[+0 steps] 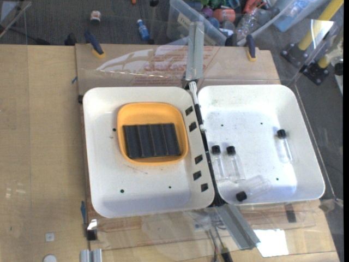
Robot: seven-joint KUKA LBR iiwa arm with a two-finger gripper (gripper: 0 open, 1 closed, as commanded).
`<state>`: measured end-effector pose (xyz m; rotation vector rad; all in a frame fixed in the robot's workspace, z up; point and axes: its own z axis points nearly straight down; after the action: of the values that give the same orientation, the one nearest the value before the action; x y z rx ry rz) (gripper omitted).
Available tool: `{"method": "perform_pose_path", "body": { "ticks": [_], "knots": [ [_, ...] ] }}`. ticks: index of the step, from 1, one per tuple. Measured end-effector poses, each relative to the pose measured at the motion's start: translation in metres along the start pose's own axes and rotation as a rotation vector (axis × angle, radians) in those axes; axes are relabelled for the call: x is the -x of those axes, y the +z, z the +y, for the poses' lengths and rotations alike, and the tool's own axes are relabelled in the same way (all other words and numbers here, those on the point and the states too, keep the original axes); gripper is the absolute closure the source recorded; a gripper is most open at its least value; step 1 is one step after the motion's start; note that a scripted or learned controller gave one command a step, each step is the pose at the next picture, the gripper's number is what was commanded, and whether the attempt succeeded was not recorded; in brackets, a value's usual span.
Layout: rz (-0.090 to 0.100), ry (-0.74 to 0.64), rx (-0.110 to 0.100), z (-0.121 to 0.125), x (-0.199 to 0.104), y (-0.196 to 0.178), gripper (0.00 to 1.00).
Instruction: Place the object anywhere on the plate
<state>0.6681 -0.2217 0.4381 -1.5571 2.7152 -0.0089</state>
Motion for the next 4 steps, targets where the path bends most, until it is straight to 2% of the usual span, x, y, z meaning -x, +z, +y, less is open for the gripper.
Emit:
{"method": "perform_pose_path", "body": {
  "ticks": [1,2,3,4],
  "knots": [
    [-0.001,-0.346,0.001,0.0,0.0,0.0,1.0],
    [-0.002,-0.898,0.004,0.0,0.0,0.001,1.0],
    [-0.003,-0.963,0.009,0.003,0.002,0.001,1.0],
    [-0.004,-1.189,0.009,0.007,0.011,0.002,1.0]
  ]
}}
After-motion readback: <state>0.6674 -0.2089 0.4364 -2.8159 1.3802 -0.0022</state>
